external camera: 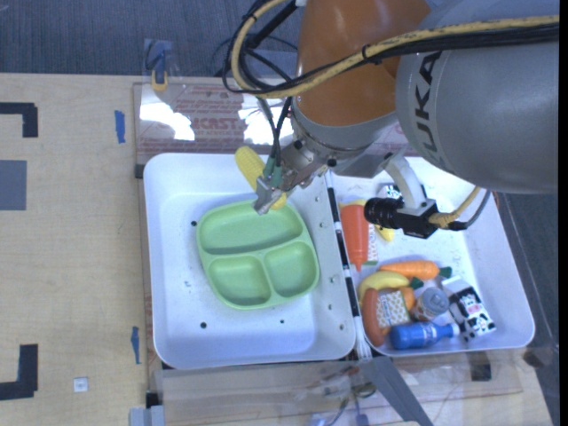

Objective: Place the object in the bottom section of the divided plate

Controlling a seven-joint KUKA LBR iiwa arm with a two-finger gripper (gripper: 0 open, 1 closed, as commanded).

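Note:
A green divided plate (257,256) lies in the left white bin (169,238), with one long section on its far side and two smaller sections on its near side. My gripper (269,201) hangs over the plate's far right rim. It is shut on a yellow corn cob (249,161), which sticks out up-left of the fingers, and a bit of yellow shows on their other side. The cob is tilted and sits above the bin's far part, just beyond the plate's long section.
The right bin (510,282) holds an orange carrot (355,233), a second carrot (410,269), a yellow banana (383,281), a blue bottle (420,335), a red packet (389,311) and small black-and-white pieces (470,313). The ridge between the bins (342,264) runs just right of the plate.

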